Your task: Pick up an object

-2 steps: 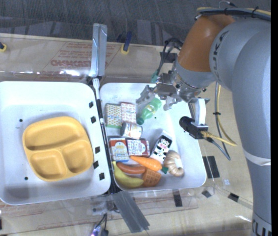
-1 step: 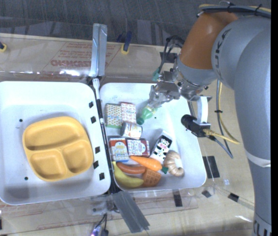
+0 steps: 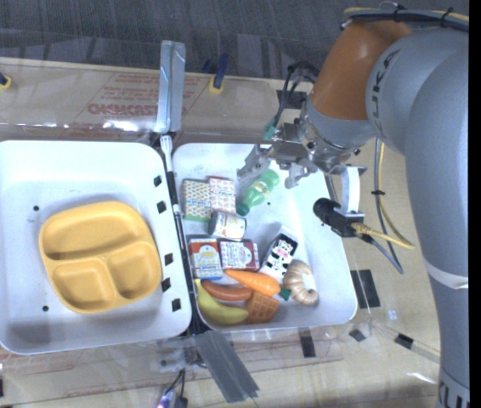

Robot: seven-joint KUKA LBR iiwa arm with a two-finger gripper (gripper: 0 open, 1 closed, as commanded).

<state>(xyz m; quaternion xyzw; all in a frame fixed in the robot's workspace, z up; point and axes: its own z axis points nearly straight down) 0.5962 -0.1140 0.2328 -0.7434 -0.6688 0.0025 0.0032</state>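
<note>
My gripper [image 3: 271, 173] hangs over the far part of the right bin [image 3: 336, 253], fingers spread open. A green bottle [image 3: 257, 191] lies tilted just below and between the fingertips, its cap end toward the left finger [image 3: 248, 172]. I cannot tell whether the fingers touch it. Nearer in the same bin lie patterned small boxes [image 3: 207, 198], a small can [image 3: 228, 225], two picture boxes [image 3: 221, 256], a black card [image 3: 280, 252], a carrot [image 3: 254, 280], a sausage [image 3: 223, 292], a banana [image 3: 219, 312] and a beige twisted piece [image 3: 302, 282].
The left bin [image 3: 19, 168] holds a yellow compartment tray [image 3: 98, 253]. A metal divider clamp [image 3: 171, 83] stands between the bins at the back. The arm's grey body and orange band [image 3: 351, 66] fill the upper right, with cables [image 3: 385, 228] hanging beside the right bin.
</note>
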